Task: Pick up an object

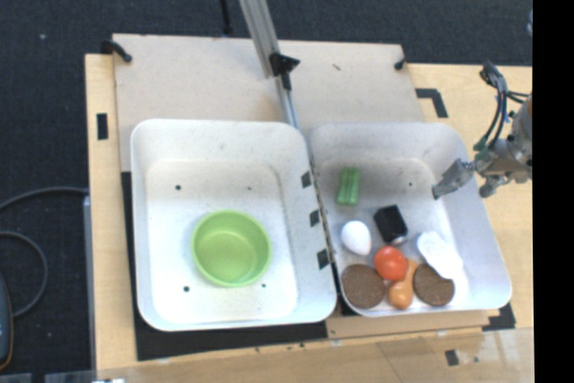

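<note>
Item 1: left bin (161, 148), white, at nine o'clock, holding a lime-green bowl (231, 248).

Item 2: right bin (475, 229), white, at three o'clock, holding every candidate for picking. We list them by size: two brown discs (363, 284) along the six o'clock wall, a white oblong piece (439, 252), a green block (349, 187), a red ball (390, 263), a white egg (356, 237), a black block (390, 222), an orange piece (403, 291).

Item 3: gripper (475, 178), over the bin's two o'clock rim, apart from all objects; we cannot tell its opening.

Risk, as we judge it: the six o'clock cluster lies touching, so a descent there may nudge neighbours or close on nothing; round pieces may roll away.
</note>
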Controlling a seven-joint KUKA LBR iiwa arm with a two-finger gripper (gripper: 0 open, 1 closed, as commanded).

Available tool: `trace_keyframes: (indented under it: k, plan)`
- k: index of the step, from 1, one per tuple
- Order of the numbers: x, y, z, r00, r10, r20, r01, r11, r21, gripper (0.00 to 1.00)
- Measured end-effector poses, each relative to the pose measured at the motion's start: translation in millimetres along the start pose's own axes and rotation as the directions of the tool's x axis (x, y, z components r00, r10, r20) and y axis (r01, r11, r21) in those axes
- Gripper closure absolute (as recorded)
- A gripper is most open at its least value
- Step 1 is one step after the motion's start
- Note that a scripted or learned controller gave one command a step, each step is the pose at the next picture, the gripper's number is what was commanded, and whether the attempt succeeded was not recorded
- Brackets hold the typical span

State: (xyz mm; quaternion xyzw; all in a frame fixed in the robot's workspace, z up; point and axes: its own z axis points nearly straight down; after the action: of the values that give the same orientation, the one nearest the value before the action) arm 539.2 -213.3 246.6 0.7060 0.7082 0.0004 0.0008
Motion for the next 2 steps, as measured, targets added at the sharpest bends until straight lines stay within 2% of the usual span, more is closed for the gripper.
trace_keyframes:
  k: [1, 2]
  plan:
    - [0.1, 0.1, 0.0, 1.000, 0.000, 0.000, 0.000, 1.000, 0.000, 0.00]
    - [7.7, -5.7, 51.2, 1.000, 0.002, 0.000, -0.002, 1.000, 0.004, 0.00]
